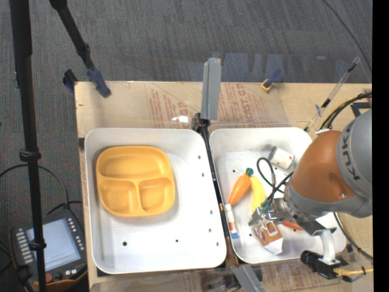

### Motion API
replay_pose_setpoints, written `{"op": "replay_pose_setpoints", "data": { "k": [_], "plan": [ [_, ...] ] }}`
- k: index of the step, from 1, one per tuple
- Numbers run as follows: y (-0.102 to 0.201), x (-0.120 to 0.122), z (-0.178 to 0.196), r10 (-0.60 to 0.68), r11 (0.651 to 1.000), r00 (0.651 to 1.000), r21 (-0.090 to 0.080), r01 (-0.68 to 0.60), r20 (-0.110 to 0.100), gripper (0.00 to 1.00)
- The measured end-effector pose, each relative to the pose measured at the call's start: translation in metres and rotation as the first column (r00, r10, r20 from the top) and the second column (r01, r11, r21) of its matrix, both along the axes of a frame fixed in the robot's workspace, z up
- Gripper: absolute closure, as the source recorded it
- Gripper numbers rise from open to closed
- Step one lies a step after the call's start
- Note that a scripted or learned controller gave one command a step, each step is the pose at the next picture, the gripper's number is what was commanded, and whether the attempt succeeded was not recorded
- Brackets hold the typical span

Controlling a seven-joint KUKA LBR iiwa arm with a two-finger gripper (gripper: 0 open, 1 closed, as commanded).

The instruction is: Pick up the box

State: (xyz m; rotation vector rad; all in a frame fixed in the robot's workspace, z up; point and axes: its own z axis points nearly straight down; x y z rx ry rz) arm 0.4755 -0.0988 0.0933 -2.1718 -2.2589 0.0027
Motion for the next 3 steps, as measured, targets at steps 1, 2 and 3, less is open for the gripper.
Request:
{"op": "replay_pose_setpoints", "data": {
  "k": [1, 2, 3],
  "plan": [
    [0.09, 0.001, 0.219, 0.044, 0.999, 0.999, -0.006, -0.044, -0.001, 1.0],
    [0.145, 0.012, 0.341, -0.028, 1.0, 1.0, -0.008, 0.028, 0.0, 1.0],
    [0.206, 0.046, 0.214, -0.054, 0.998, 0.999, -0.008, 0.054, -0.002, 1.0]
  ]
}}
